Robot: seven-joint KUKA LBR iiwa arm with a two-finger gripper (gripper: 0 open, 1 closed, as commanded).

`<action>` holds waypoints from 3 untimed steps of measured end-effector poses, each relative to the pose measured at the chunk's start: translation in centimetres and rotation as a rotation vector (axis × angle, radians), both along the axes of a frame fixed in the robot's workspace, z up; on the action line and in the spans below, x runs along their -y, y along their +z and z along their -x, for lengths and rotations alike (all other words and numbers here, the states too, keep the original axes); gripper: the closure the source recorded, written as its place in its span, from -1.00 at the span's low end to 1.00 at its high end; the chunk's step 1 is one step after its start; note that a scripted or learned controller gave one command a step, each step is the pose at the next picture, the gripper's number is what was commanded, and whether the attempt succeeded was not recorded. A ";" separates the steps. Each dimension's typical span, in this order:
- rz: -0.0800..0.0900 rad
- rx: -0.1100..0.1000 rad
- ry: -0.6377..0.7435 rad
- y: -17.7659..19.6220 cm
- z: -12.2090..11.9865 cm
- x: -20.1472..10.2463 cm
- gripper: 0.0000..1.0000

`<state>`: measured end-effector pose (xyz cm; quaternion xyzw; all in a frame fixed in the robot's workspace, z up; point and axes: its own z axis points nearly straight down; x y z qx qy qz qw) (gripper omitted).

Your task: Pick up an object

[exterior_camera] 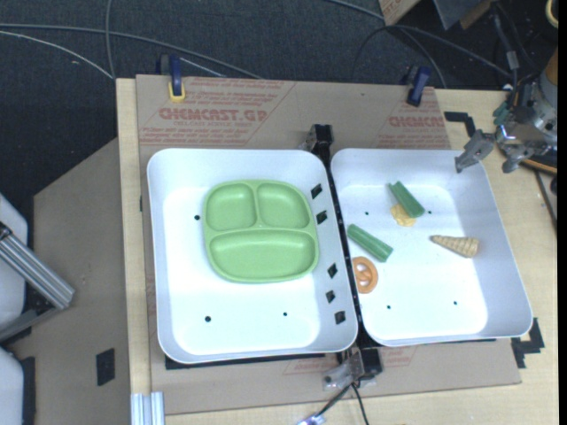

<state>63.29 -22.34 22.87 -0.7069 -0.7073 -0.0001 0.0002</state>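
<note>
On the counter (221,104) the left bin (177,326) holds a green divided plate (260,231), lying flat near its middle; the right bin (496,308) sits just beside it, their inner rims touching; inside the right bin, nearest the shared rim, an orange pretzel (365,274) lies flat, with a green stick (369,242) slanting just above it; farther along, a second green piece (407,197) rests against a small yellow piece (404,217); a tan cone (455,245) lies on its side to the right of these, apart from them; my end effector (478,151) hangs at the far upper right corner of the right bin, over its rim, well apart from every object; it grasps nothing, though whether it is released or clenched I cannot tell
</note>
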 end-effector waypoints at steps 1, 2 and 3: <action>-0.003 -0.007 0.000 -5.8 0.6 -0.8 -1.00; -0.003 -0.007 0.000 -10.8 1.3 -1.7 -1.00; 0.002 0.004 -0.001 -13.7 1.0 -1.4 -1.00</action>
